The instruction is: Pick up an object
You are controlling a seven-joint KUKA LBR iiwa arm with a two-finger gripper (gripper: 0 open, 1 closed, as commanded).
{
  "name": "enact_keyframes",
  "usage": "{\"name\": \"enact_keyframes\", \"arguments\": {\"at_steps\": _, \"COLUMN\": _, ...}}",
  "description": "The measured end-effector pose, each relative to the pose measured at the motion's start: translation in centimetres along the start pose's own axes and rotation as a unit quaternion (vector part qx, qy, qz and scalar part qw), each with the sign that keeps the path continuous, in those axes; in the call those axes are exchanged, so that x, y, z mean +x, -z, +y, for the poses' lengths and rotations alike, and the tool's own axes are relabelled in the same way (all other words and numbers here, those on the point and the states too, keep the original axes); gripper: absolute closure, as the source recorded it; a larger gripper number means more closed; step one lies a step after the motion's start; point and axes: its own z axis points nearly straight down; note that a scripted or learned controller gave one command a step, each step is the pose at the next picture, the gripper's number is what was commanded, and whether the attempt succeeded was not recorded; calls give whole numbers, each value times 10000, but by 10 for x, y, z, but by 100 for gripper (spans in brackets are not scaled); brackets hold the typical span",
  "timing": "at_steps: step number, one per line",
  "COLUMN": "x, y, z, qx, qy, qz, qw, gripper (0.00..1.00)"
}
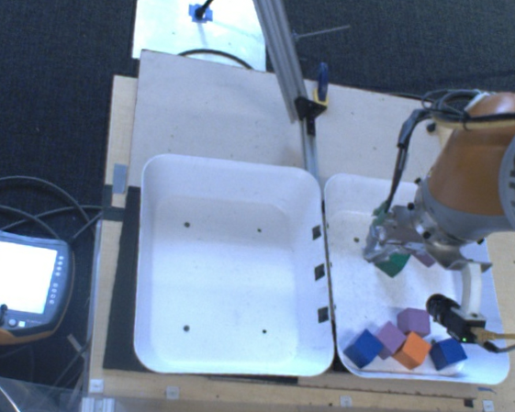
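Observation:
My gripper (389,252) hangs over the middle of the right bin (352,285), under the grey and orange wrist. A small green block (394,264) sits between its fingertips, partly hidden by them, and the fingers look shut on it. Loose blocks lie in the bin's near corner: a blue cube (363,347), a purple cube (391,338), an orange cube (413,349), a second purple block (414,320) and another blue cube (448,352). A bit of purple (426,259) peeks out just right of the gripper.
The left bin (157,235) lies beside the right one, with a shared rim between them. A slanted metal pole (284,56) crosses the bench at the back. A teach pendant (10,288) rests far left, off the bench.

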Motion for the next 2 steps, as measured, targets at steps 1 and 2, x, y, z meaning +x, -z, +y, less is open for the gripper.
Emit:
{"name": "enact_keyframes", "arguments": {"at_steps": 1, "x": 51, "y": -8, "z": -1, "qx": 2, "qy": -2, "qz": 3, "qw": 10000, "gripper": 100}}
{"name": "enact_keyframes", "arguments": {"at_steps": 2, "x": 113, "y": 4, "z": -6, "qx": -4, "qy": 12, "qz": 4, "qw": 10000, "gripper": 100}}
